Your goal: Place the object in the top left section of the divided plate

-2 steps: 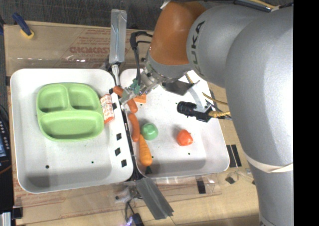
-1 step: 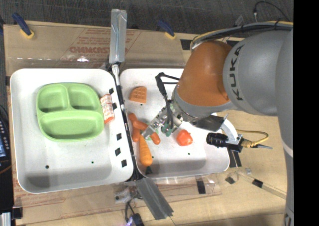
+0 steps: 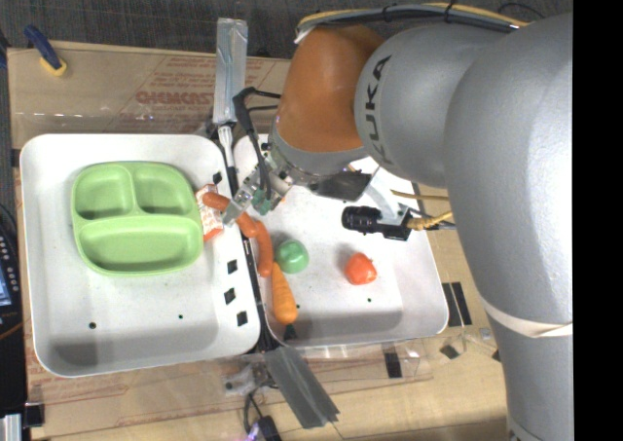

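Between the bins, jaws (image 3: 237,203) half-hidden over an orange-white object (image 3: 211,214), grip impossible to tell.

Even, fairly bright light falls from overhead, washing the white bins (image 3: 127,332) almost flat, with only soft grey shading inside their walls. The big grey arm (image 3: 487,137) takes a pale sheen along its curved casing and throws a mild shadow under its wrist. The picture is a little soft and grainy; small parts near the bins' divide blur together.
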